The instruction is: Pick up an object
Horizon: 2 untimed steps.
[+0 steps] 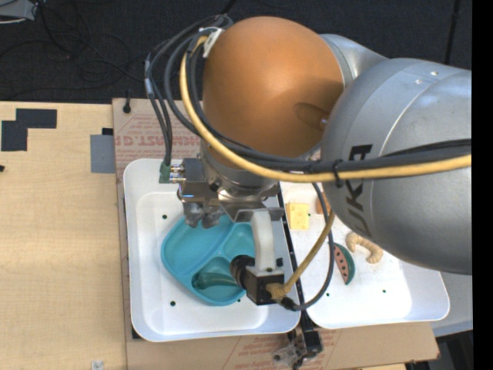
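A: Left bin has a teal dish in it. Right of that dish, the other bin carries a yellow block, a watermelon slice and a tan piece.

B: And the claw?

A: Right down at the dish's upper edge. The arm hides the tips, so clenched or released, I can't tell.

Two white bins sit side by side, the left bin and the right bin. One teal dish lies in the left. In the right I count three small things: one yellow block, one watermelon slice and one beige piece.
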Tool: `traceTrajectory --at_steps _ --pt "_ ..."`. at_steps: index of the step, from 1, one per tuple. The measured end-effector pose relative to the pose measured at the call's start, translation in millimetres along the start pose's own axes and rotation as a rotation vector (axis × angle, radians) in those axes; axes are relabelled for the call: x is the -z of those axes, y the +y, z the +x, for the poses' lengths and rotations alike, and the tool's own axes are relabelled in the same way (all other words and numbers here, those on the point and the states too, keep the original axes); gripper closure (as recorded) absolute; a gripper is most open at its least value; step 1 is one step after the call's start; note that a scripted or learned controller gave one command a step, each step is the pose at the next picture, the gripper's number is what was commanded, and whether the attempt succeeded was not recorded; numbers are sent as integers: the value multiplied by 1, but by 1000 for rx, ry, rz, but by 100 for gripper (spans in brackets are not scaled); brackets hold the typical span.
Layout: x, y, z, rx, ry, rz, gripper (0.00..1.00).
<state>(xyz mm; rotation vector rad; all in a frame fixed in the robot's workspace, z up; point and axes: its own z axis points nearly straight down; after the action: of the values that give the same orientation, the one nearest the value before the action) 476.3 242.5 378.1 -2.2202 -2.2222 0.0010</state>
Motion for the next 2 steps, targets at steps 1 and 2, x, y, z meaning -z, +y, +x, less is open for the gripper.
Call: traceTrajectory --at_steps 1,2 --pt "41 0 0 0 1 -1 100" --pt "76 0 0 1 0 0 100"
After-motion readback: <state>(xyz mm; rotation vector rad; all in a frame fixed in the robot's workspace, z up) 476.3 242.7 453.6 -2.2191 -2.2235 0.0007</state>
